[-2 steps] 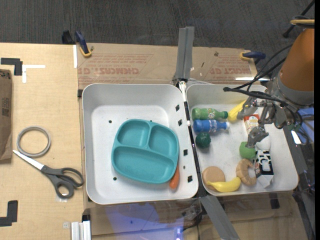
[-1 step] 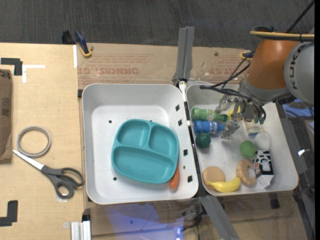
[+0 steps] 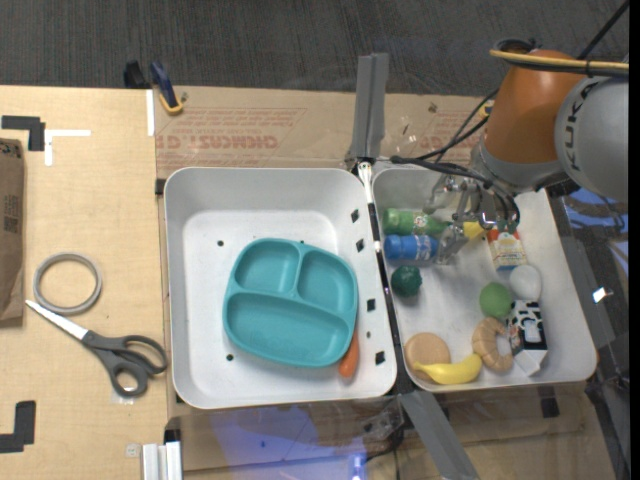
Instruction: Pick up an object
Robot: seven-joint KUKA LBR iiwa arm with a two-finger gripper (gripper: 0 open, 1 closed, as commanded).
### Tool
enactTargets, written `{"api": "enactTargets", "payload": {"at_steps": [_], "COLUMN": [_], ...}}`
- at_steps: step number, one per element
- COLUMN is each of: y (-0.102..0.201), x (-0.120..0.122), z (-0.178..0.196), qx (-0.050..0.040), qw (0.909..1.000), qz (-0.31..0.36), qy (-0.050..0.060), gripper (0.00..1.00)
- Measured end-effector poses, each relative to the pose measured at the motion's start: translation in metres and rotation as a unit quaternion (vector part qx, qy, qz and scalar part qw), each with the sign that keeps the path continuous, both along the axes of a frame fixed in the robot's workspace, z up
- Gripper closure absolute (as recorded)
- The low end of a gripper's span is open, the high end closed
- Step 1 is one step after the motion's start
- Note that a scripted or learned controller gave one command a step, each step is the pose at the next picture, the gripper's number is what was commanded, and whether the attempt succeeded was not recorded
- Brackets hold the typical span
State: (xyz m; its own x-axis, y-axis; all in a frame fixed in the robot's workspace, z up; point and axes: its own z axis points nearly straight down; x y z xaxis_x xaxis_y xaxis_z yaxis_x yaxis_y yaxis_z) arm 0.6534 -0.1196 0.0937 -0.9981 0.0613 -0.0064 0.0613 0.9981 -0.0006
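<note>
Carrot (image 3: 349,359) half-hidden under teal tray (image 3: 291,304); end effector (image 3: 466,220) tips obscured among bottles.

Bright, even overhead light; soft shadows inside the white bins (image 3: 180,298) (mild glare on rims), slightly grainy overall.

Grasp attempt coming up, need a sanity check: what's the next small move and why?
Probably a short straight descent. The hand hovers low in the right bin, right beside the blue bottle and green bottle. Nothing is visibly between its fingers, and whether they are open is unclear, so confirm that first.
</note>
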Motion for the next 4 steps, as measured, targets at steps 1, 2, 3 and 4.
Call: {"api": "enactTargets", "payload": {"at_steps": [1, 2, 3, 4], "y": [-0.056, -0.040, -0.040, -0.040], "x": [-0.042, 0.000, 0.002, 0.002], "z": [0.000, 0.000, 0.011, 0.011], "qx": [0.0001, 0.0001, -0.0010, -0.0009], "qw": [0.9996, 0.9997, 0.9997, 0.9997], "qz": [0.028, 0.023, 0.024, 0.024], "qy": [0.001, 0.000, -0.003, -0.003], "gripper": [0.00, 0.00, 1.00, 0.00]}}
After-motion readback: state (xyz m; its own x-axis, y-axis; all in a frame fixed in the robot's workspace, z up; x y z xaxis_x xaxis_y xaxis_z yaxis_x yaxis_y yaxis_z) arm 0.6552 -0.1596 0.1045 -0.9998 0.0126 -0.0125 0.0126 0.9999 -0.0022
